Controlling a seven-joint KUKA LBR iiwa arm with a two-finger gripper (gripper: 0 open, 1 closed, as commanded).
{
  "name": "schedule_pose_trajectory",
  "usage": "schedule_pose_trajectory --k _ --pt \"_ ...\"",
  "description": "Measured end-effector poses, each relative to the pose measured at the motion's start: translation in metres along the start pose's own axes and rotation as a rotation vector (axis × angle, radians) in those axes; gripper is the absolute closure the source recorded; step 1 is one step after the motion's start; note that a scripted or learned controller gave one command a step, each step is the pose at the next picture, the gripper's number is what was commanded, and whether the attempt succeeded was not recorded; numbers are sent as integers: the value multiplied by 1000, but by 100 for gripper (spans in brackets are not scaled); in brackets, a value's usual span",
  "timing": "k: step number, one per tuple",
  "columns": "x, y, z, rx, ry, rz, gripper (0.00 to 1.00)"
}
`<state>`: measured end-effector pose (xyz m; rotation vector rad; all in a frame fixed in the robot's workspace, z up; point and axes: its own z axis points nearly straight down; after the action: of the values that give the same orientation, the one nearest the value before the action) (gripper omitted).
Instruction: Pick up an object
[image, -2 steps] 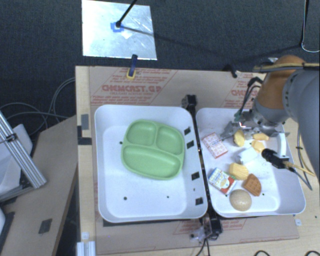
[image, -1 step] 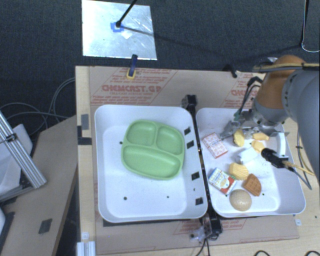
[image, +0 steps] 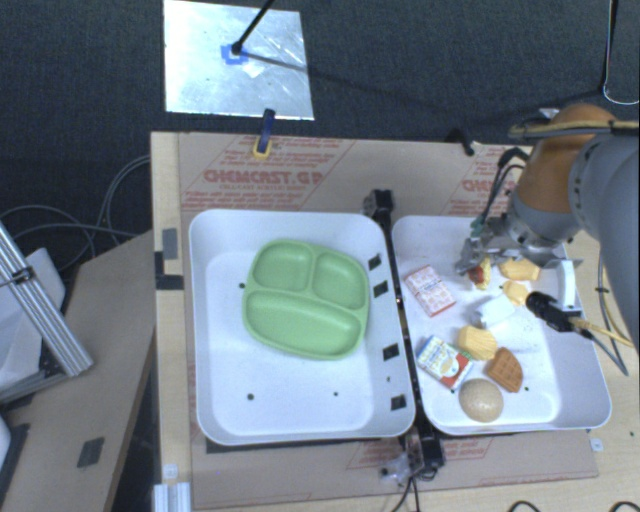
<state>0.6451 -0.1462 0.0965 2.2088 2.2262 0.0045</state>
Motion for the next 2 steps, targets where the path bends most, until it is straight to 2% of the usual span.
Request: schedule_pose_trajectory --k 1,2 --pt "-4 -5 -47 2 1 7 100" --pt "-4 -6 -111 -1 1 4 100"
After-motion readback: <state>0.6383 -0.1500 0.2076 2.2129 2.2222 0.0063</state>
